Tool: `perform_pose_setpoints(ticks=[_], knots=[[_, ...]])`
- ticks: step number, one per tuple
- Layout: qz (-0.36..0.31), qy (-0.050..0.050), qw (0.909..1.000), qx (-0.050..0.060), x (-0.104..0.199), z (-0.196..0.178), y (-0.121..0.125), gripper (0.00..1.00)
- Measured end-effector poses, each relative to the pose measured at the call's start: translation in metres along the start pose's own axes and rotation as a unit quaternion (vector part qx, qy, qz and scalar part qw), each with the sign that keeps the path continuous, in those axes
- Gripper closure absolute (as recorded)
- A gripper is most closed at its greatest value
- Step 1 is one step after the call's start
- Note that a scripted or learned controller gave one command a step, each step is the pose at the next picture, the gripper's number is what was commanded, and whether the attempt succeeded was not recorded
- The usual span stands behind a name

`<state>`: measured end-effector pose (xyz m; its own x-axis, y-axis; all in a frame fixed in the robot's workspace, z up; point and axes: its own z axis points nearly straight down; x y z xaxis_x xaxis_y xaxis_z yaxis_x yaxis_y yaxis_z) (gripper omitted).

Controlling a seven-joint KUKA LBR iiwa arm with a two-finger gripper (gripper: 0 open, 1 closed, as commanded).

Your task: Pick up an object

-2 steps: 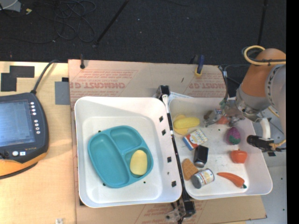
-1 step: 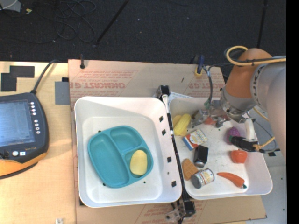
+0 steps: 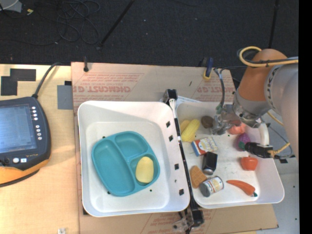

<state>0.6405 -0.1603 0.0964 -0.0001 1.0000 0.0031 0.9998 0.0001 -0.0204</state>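
My arm comes in from 3 o'clock; gripper (image 3: 223, 125) low over the right bin (image 3: 273, 191), near its 12 o'clock edge. Jaws: cannot tell, wrist and cables mask them. Nothing seen held. Nearest candidates: brown lump (image 3: 207, 121) just at its 9 o'clock, pink piece (image 3: 237, 129) at 3, purple piece (image 3: 243, 141) at 4. Yellow corn (image 3: 190, 129) further toward 9, carton (image 3: 204, 146) at 7, black can (image 3: 209, 162) at 6. Left bin (image 3: 92, 116) has teal tray (image 3: 109, 162) with lemon (image 3: 144, 169).

Risks, my read: crowding, so the descent may clip a neighbour or pinch two; round pieces may squirt sideways; closeness to the bin wall could block a jaw
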Motion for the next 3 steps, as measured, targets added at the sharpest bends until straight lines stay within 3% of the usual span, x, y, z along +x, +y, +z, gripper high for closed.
perform_pose_setpoints(ticks=[1, 2, 3], knots=[[0.000, 0.000, 1.0000, 0.000, 0.000, 0.000, 0.000, 0.00], [-0.002, 0.000, 1.0000, -0.006, 0.079, 0.011, -0.072, 0.00], [0.003, -0.001, 1.0000, -0.007, 0.074, 0.001, -0.070, 1.00]])
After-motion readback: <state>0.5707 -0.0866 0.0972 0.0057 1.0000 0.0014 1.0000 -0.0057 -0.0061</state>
